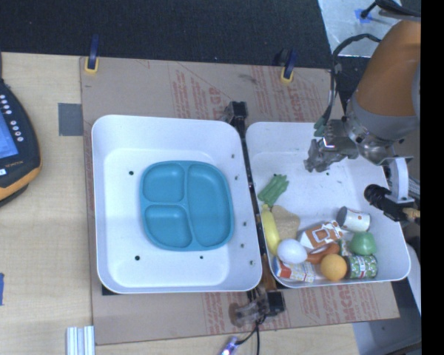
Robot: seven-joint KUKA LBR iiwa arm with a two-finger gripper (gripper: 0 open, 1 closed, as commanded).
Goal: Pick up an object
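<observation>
The grey arm with the orange band is seen reaching in from 3 o'clock, and its dark two-finger gripper (324,154) is held over the bare upper part of the right-hand shallow white bin (296,143). How far the fingers stand apart cannot be told, and nothing is seen between them. The candidate objects are heaped at the 6 o'clock end of that bin: a green ridged vegetable-like toy (273,188), a yellow banana-shaped toy (269,231), a white egg-shaped ball (291,252), an orange ball (334,267) and a green-labelled can (363,266). The left-hand white bin (107,198) is occupied by a blue three-compartment plate (186,204). The pile is judged the main risk: items are packed touching one another, so a descent could land on two at once, or a round piece could be squeezed out sideways. A closure where the gripper is now would likely take only air.
</observation>
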